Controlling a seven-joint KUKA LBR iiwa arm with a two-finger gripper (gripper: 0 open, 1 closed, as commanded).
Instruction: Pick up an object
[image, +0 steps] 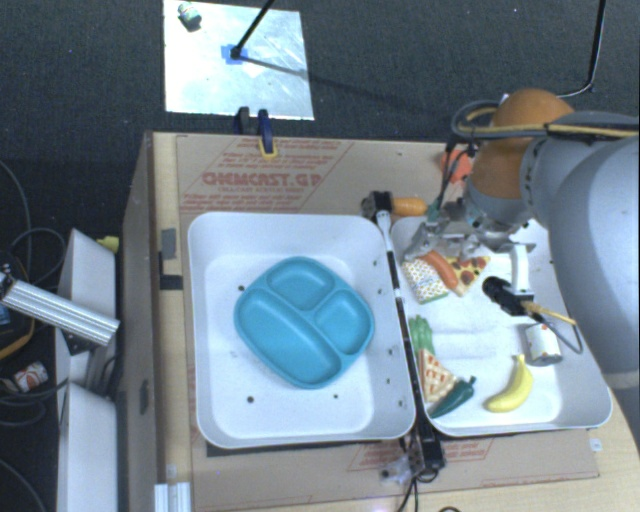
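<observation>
Grey tool (447, 243) hovers low over the orange toy hot dog (441, 268) in the right white bin (580, 400); whether it grips is unclear. Nothing looks lifted, so the pick remains.

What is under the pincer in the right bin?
Under the pincer lie a hot dog toy and a pizza slice on the right bin floor; the arm covers anything farther back.

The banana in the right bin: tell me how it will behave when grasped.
The banana looks like a smooth moulded toy, so probably light, stiff and somewhat slippery. Its curve may let it rock or spin if nudged. It lies apart from the neighbouring items, which should ease access.
</observation>
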